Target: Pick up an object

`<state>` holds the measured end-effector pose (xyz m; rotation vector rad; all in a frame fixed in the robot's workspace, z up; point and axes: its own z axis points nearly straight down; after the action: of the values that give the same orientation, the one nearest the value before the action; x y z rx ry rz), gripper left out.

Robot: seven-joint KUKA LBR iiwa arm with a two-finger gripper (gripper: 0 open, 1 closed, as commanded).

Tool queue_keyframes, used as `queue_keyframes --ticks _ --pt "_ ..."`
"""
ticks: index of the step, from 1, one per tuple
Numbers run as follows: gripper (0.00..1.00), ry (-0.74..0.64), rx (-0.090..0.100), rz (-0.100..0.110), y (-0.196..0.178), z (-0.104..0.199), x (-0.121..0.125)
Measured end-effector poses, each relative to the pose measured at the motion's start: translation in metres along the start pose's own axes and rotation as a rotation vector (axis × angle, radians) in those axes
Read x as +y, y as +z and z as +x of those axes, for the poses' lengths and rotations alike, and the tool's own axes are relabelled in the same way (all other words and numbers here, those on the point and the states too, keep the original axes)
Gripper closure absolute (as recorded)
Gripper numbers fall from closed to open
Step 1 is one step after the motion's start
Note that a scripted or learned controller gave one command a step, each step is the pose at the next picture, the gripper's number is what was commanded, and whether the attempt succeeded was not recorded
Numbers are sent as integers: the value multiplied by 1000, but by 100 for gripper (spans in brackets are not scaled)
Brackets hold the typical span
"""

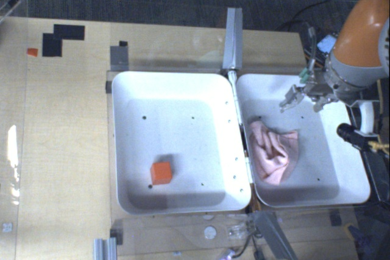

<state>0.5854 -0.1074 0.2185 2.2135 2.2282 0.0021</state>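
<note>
Pink crumpled cloth (275, 151) lies ungrasped in the right white bin (347, 189), the two-finger gripper (301, 97) spread, empty, above it.

Jaws (303, 97) hang spread above the right bin (347, 189), apart from the pink cloth (274, 152).

Lighting was bright and even, from overhead. The left bin (173, 85) floor read near-white, close to overexposed. A soft shadow lay along its near wall. Left of that bin, a streak of glare (12, 158) marked the bench. Overall focus was slightly soft.
</note>
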Motion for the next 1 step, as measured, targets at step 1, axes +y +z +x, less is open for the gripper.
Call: queue_keyframes --ticks 1 --pt "0 177 0 -3 -13 56 0"
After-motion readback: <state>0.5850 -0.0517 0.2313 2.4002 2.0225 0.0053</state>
